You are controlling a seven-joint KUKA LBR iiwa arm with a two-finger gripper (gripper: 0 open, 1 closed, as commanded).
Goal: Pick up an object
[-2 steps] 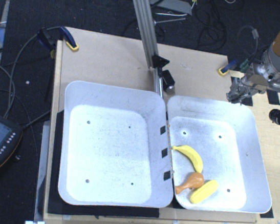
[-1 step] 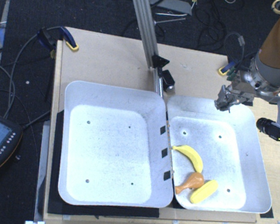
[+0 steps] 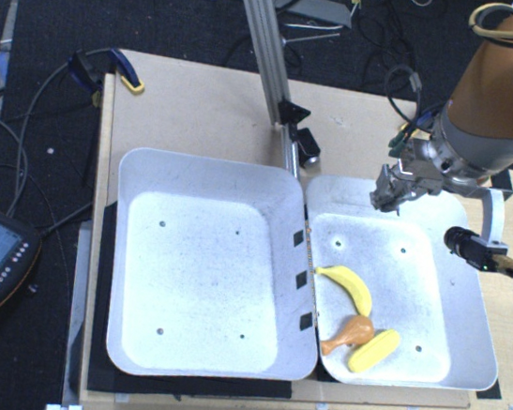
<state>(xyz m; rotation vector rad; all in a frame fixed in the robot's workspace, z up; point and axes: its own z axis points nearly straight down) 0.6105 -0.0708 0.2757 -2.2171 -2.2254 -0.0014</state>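
Hard to make out at the gripper (image 3: pixel 388 197): dark and small above the far edge of the right bin (image 3: pixel 470 305), fingers too blurred to tell if spread or pressed together, nothing seen between them, and arm (image 3: pixel 506 83) cut off at the right edge of the view. Counted in the right bin, near its front left corner: three objects, namely one yellow banana (image 3: pixel 349 284), one orange-brown drumstick-like toy (image 3: pixel 352 334) touching the banana's near end, and one short yellow piece (image 3: pixel 373 350) just beside the toy. Two white bins side by side on the bench (image 3: pixel 203 111), the left bin (image 3: pixel 130 229) overlapping the right one's left rim.
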